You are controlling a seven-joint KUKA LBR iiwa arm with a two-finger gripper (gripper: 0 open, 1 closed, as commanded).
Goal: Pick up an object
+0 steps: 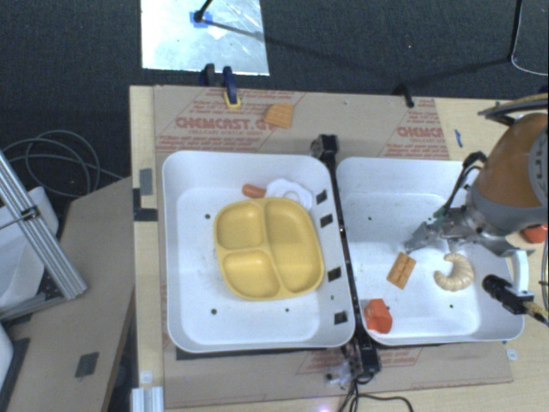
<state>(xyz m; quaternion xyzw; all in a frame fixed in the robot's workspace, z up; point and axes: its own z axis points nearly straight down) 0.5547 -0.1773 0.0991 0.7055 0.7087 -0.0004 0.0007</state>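
Observation:
The right bin holds a tan croissant-shaped piece, a brown cracker-like block and a red-orange object at the front left corner. My gripper hangs low over the right bin, just above and between the cracker block and the croissant, touching neither as far as I can see. Nothing shows in its grasp. The arm's grey and orange wrist covers the bin's right side.
In the left bin lies a yellow divided plate, with a small orange sausage and a white object behind it. A tan block rests on the cardboard behind the bins.

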